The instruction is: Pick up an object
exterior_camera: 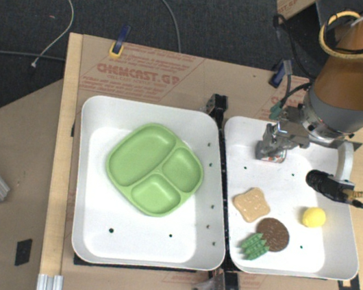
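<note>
Cardboard (61,154) with red print lies under both bins, and a blue clamp (121,39) grips its far edge on the left. The left bin (86,214) holds one thing, a green divided plate (155,169) with three compartments. It lies flat near the bin's middle, turned at a slant to the walls. A black clip (217,104) sits at the far end of the seam where the two bins meet.

The right bin (335,261) holds the small things, all in its near half. A tan toast slice (252,204) lies toward the left wall. Nearer than that, a spiky green toy (255,245) lies just beside a round brown cookie (273,233), the two touching or almost so. A yellow ball (313,217) sits alone to the right of the cookie, well apart from the toast.

The gripper (272,150) hangs over the far left part of the right bin, low to the white floor and well apart from the toast and the rest. How wide its jaws stand cannot be told from this angle, and none of the four small things is in them. The arm (354,74), orange and grey, reaches in from the far right.
</note>
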`<state>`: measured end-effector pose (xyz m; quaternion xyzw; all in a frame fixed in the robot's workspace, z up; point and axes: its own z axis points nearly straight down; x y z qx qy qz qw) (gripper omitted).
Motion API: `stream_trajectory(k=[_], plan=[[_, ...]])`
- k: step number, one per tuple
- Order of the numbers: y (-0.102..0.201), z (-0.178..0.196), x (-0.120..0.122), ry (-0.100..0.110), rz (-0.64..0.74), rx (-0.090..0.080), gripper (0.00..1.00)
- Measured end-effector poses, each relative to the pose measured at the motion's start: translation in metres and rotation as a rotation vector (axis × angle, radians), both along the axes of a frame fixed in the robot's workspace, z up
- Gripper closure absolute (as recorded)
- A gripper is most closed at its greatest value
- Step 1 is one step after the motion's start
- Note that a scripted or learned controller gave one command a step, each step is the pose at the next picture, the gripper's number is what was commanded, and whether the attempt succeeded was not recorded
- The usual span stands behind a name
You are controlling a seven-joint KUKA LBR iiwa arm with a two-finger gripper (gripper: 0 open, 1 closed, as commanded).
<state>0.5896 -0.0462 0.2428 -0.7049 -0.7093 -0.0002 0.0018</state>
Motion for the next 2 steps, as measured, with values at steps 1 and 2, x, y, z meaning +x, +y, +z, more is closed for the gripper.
stream_trajectory(k=[1, 2], plan=[[0.054, -0.006, 0.023, -0.004, 0.000, -0.001, 1.00], [0.104, -0.013, 0.042, -0.004, 0.000, -0.001, 1.00]])
